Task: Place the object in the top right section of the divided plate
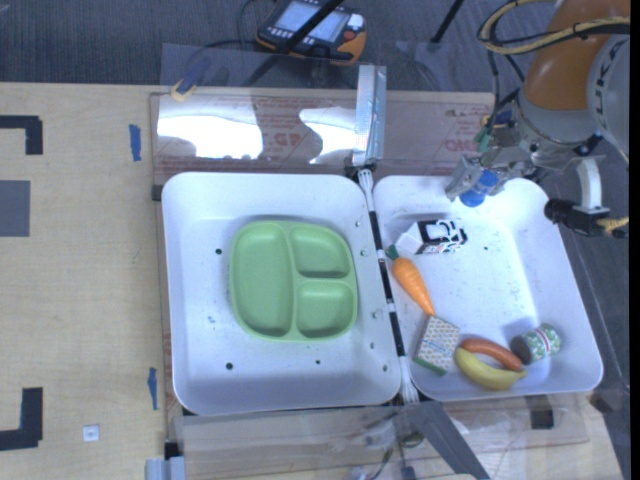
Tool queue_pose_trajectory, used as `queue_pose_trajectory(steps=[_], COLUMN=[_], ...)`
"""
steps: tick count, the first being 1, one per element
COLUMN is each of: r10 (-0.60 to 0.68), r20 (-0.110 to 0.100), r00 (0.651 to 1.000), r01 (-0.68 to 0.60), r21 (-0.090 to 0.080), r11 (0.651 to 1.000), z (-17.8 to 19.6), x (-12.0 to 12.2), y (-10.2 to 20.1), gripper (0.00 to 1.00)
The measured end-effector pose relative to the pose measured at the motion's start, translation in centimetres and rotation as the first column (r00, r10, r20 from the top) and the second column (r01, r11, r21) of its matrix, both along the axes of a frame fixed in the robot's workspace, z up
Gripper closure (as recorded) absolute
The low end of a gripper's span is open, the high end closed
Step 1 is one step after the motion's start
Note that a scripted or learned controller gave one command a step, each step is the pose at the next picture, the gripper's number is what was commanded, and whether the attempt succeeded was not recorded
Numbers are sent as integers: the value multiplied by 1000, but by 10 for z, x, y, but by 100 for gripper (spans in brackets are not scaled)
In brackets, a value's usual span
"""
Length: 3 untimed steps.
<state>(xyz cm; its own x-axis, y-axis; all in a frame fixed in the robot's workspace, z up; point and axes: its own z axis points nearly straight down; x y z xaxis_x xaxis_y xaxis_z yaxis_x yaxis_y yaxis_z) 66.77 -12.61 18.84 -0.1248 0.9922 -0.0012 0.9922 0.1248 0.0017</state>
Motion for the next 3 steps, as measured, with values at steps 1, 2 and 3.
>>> queue_pose_trajectory(steps=[1,2,3], r10=[0,328,641], r20=[0,2,3], r00=[1000,945,768], r01=[0,-328,-641], r21=[0,-2,-3], r11=[1000,945,768], z=[0,-81,-101], x=[0,1,-28], y=[0,-42,-72], gripper=[0,0,0])
